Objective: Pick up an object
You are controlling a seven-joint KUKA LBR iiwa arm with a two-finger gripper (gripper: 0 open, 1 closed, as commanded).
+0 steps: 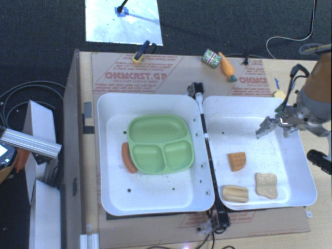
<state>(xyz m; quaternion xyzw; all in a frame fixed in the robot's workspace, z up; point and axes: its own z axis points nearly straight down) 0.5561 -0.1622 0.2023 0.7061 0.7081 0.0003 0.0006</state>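
Green divided plate (161,144), orange-red sausage (127,157), white bins (111,139), orange-brown toast piece (237,161).

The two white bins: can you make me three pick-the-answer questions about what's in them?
1. Where is the green tray?
A. left bin
B. right bin
C. outside both bins

2. How many food pieces lie in the right bin?
A. one
B. three
C. five

3. What is the tool doing?
A. lifting the green tray
B. hanging over the right bin
C. touching the sausage

Answers: 1 A, the tray fills the left bin's middle. 2 B, three tan pieces lie near the front. 3 B, it sits above the right bin's back part.
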